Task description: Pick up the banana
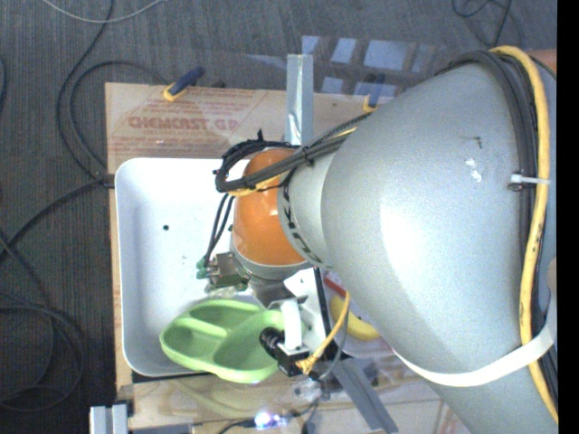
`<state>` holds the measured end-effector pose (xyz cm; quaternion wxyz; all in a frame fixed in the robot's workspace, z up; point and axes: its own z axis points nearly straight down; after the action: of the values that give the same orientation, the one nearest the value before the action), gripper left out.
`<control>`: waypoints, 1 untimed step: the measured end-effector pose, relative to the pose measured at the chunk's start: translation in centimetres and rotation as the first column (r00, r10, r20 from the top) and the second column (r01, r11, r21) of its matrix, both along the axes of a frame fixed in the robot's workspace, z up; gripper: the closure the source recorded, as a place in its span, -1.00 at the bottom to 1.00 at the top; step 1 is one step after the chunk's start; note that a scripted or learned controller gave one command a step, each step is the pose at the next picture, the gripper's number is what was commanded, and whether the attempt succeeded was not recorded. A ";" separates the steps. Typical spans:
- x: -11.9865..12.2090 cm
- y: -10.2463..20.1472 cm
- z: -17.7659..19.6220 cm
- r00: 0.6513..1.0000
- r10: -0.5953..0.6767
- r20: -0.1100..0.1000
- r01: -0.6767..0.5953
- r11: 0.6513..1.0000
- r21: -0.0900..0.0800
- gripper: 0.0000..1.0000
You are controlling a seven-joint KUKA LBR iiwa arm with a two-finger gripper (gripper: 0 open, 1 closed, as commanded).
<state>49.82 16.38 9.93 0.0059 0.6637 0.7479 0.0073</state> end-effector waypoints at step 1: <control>-1.4 -1.8 2.0 0.940 -0.340 -0.017 0.340 0.940 -0.005 1.00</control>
<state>48.39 14.62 11.92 0.0012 0.7829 0.6222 -0.0003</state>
